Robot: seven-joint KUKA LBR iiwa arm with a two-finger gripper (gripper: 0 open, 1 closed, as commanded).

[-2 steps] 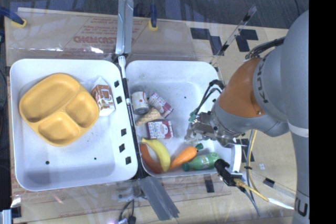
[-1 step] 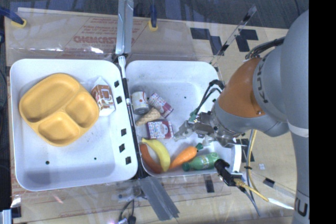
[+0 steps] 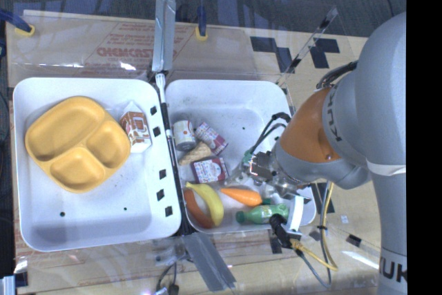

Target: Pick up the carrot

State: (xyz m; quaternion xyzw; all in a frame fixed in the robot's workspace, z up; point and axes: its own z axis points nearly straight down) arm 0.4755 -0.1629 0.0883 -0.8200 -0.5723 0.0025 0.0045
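Sitting low in the right bin (image 3: 228, 90) is one orange carrot (image 3: 242, 196), just by the arm's pincer (image 3: 266, 173).

Two white bins lie side by side on the surface. One yellow tray (image 3: 74, 141) and one small carton (image 3: 136, 128) are in the left bin (image 3: 41, 224). One carrot lies flat, long way left to right, thin tip pointing left, between one banana (image 3: 209, 200) and one green bottle (image 3: 261, 215). Whether the pincer's fingers are apart or together, I cannot tell.

In the right bin (image 3: 228, 94), the carrot (image 3: 242, 196) lies between the banana (image 3: 209, 200) and the claw (image 3: 266, 176), just beyond the bottle (image 3: 261, 215).
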